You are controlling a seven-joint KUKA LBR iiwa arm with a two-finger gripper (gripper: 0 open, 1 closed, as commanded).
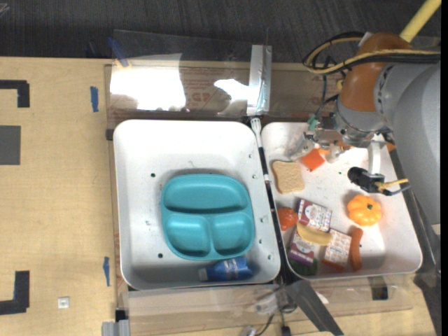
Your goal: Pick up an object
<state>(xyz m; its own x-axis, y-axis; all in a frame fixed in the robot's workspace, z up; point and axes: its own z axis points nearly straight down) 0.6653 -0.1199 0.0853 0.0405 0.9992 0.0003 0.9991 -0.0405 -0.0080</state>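
The grey arm (413,96) reaches in from the right over the right bin (409,254), its orange band (360,82) above the bin's far edge. The gripper (323,140) hangs low over the bin's far left corner, pointing down

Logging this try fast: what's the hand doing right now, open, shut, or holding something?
Hand: low over the right bin's far end, beside the orange block; open or shut cannot be told.
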